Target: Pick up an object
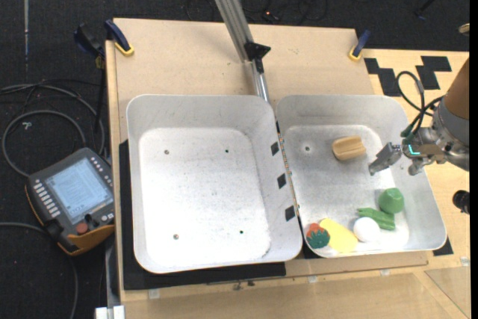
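Objects lie gathered in the right bin (418,183), and the hand (398,158) hangs over that bin's right half, reaching in from the right edge of the view. Its two fingers (385,158) are spread apart with nothing between them; one dark finger points toward the bin's middle, the other sits nearer the right wall.

Nearest to the hand is a tan block (349,148), lying on the bin floor just to the left of the fingers and slightly farther from the camera, apart from them and not touched. Below the hand, toward the near wall, a green round piece (391,199) rests beside a green leafy piece (378,218), and a white ball (367,229) touches that leafy piece. Farther left along the near wall lie a yellow piece (341,237) and a small red and green piece (317,234), close together in the bin's near-left corner.

Nothing stands between the hand and the tan block; the floor between them is bare. The left bin (149,183) sits edge to edge with the right one on the bench (187,56). A metal pole (228,0) slants down from the top of the view to the seam between the bins. A control pad (71,194) lies on the dark floor to the left of the bench.
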Tool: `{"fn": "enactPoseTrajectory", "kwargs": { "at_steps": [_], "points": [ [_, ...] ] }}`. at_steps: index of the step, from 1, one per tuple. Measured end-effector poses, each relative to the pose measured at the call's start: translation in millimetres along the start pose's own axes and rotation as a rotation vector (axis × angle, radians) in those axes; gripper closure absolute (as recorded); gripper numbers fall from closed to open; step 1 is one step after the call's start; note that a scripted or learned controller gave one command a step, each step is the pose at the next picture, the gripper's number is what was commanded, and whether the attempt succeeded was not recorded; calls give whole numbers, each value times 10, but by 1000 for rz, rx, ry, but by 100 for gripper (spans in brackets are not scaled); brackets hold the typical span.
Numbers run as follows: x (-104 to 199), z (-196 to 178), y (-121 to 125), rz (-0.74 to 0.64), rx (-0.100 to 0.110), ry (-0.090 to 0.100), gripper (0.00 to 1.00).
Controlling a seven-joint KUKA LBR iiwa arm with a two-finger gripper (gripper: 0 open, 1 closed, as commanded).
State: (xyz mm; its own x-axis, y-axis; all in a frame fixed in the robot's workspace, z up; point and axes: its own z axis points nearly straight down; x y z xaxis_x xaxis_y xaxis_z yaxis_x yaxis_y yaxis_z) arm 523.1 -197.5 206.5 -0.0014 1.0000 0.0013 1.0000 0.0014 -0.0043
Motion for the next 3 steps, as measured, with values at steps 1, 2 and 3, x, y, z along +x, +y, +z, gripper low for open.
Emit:
{"fn": "enactPoseTrajectory", "kwargs": {
  "at_steps": [1, 2, 3],
  "points": [
    [0, -21, 10, 1, -4, -1, 0],
    [37, 615, 30, 1, 1, 0, 0],
    [38, 1116, 43, 2, -7, -3, 0]
  ]
}}
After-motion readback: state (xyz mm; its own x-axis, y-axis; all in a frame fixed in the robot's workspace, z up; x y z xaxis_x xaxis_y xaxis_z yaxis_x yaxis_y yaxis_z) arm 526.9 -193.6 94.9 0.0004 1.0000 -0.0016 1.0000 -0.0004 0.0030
